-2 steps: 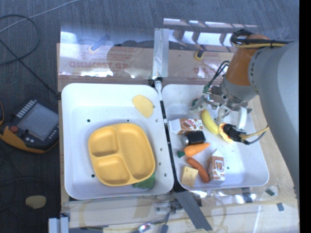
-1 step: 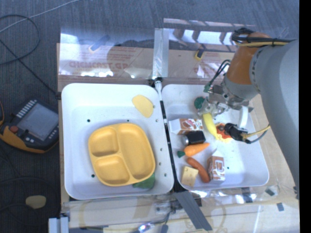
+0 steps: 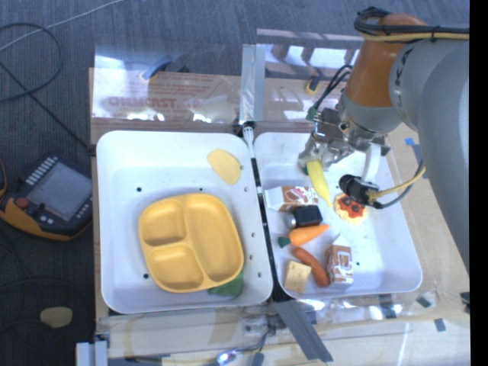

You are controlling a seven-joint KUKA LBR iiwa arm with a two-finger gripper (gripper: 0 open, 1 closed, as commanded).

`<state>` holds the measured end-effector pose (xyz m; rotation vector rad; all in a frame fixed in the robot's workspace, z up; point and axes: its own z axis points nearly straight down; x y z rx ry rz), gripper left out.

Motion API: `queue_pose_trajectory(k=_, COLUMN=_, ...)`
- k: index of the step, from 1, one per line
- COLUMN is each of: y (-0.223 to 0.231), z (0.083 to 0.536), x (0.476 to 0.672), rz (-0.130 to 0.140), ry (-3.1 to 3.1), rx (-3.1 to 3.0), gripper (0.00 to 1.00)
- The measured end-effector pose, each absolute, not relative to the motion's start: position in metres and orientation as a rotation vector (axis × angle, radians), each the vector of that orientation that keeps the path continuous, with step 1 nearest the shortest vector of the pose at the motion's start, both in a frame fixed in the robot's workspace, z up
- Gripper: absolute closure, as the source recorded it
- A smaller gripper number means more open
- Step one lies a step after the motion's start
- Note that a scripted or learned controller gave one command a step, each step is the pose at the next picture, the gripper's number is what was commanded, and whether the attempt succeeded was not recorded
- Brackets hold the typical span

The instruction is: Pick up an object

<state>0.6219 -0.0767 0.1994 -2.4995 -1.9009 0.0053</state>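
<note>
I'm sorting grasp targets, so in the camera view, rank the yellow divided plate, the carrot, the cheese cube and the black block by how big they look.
1. yellow divided plate, by far the largest
2. carrot
3. cheese cube and black block: these look about alike, so I won't rank them.

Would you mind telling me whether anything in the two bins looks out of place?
The green item in the left bin is pinned beneath the yellow plate, just its edge peeking out at the plate's front. Nothing looks spilled or broken.
</note>
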Motion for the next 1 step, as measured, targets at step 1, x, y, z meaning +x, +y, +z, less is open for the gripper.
queue_pose_trajectory(k=1, y=-0.0381, z=0.2154, x=0.6681, rz=0.009, ry=-1.753, rx=-2.607, gripper=1.0)
